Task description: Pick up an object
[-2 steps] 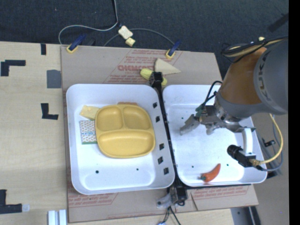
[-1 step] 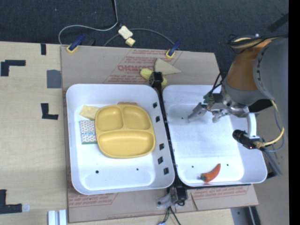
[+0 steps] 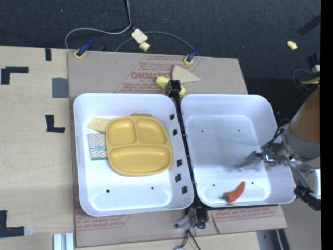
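Observation:
An orange-red chili pepper (image 3: 234,192) lies near the front wall of the right bin (image 3: 223,108). My gripper (image 3: 248,163) reaches in from the right over that bin's right side, above and slightly right of the pepper; nothing shows in it. In the left bin (image 3: 83,139) a yellow divided plate (image 3: 139,145) rests, with a pale yellow piece (image 3: 98,124) and a small patterned box (image 3: 97,146) beside its left rim.
The bins sit on brown cardboard (image 3: 104,72) clamped at the back. A yellow and black clip (image 3: 174,87) sits at the bins' back junction. Cables (image 3: 125,14) run across the dark floor behind. Clips line the divider between the bins.

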